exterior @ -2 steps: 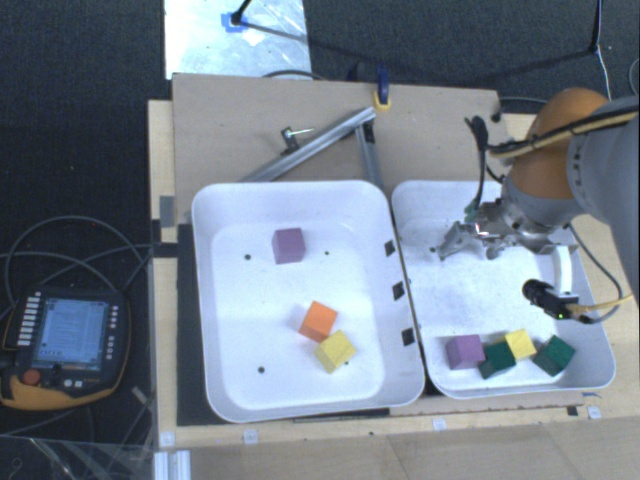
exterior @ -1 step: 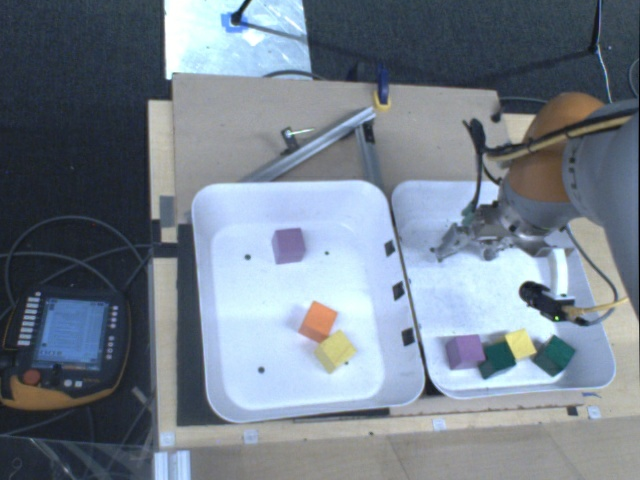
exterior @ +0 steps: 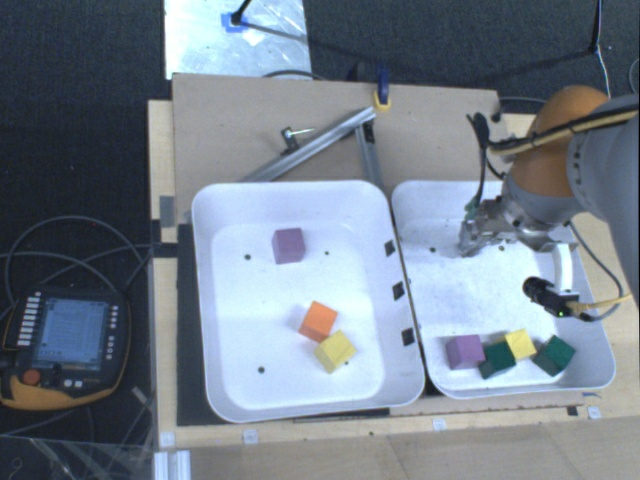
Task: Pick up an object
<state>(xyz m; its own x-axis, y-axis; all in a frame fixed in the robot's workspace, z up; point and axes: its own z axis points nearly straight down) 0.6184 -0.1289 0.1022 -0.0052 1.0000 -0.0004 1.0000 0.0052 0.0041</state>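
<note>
White plastic, two shallow bins side by side on a cardboard-topped bench; I reach in from the right, and my gripper (exterior: 476,234) hangs low over the upper part of the right bin (exterior: 440,208), above bare floor, well apart from any block; how wide it stands I cannot tell from this slanted overhead view, and I see nothing in its grasp.

Candidates for the pick lie in two groups. Along the near wall of the right bin sit a purple block (exterior: 464,350), a dark green block (exterior: 496,358), a yellow block (exterior: 520,343) and a second green block (exterior: 555,353); the middle ones touch or nearly touch, which I judge would crowd any approach; the purple one at the row's left end looks the easier target. In the left bin (exterior: 215,268) a purple cube (exterior: 288,245) stands alone, while an orange cube (exterior: 318,320) and a yellow cube (exterior: 335,350) sit corner to corner.

Nothing is lifted yet; the task looks to be at its start; my next move, I judge, calls for travel toward the near wall and a descent squarely over one block.
</note>
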